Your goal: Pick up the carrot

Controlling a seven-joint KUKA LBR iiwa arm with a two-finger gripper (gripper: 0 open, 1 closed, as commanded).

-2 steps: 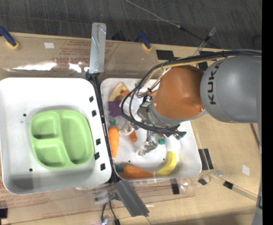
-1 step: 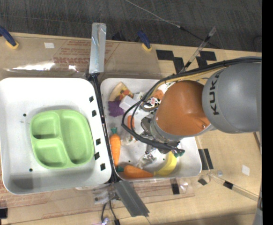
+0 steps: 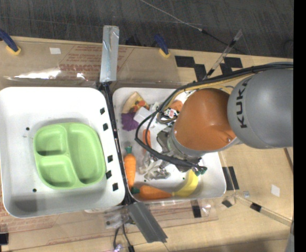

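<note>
Orange plastic, 1 carrot (image 3: 129, 166): it lies in the right bin (image 3: 215, 185), hard against the left wall, long axis running roughly up and down the view. A second orange piece (image 3: 153, 193) lies along the bin's near wall, just beside a banana (image 3: 189, 185); I cannot say whether it is another carrot.

Handling, my judgement: a toy vegetable, light, stiff, smooth-skinned and likely slippery, tapered. I would take hold across the thick middle, fingers closing left to right, since the taper will squirt out of a grip near the tip. The wall touching its left side leaves little room for a finger there.

Gripper (image 3: 155, 167): low in the bin, just right of the carrot, under the orange band of the arm (image 3: 205, 121). Whether it is spread or closed I cannot tell; the metal parts blur together. I see nothing held.

Other contents: a purple item (image 3: 129, 122) and a pizza-like slice (image 3: 136, 102) at the far end. Left bin (image 3: 6, 140): 1 green tray (image 3: 69, 155), 3 compartments.
</note>
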